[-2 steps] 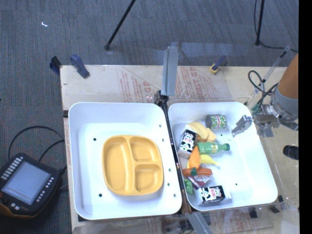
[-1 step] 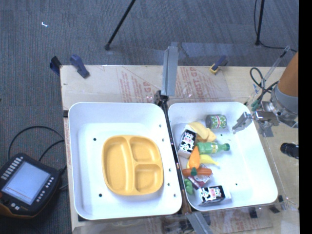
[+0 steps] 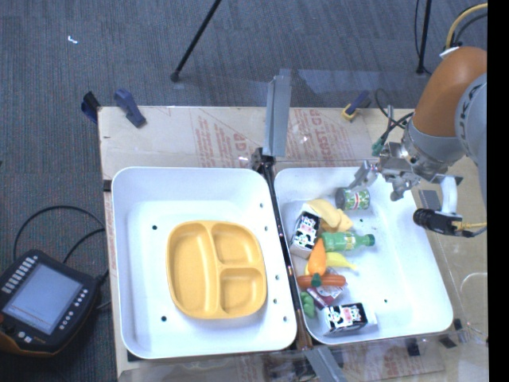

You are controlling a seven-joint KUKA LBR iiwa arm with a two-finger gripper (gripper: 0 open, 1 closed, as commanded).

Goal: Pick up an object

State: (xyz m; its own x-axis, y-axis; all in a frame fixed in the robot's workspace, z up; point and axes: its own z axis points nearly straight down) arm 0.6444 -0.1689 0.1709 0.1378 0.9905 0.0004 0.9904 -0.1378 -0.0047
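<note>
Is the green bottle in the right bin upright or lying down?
Lying down: the green bottle rests on its side, cap pointing toward the view's right.

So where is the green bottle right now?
The green bottle lies on its side in the right bin, near the middle of the toy pile, just below the yellow banana and above the orange carrot.

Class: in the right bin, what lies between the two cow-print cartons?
In the camera view, the carrot and small toy foods lie between the upper carton and lower carton.
</note>
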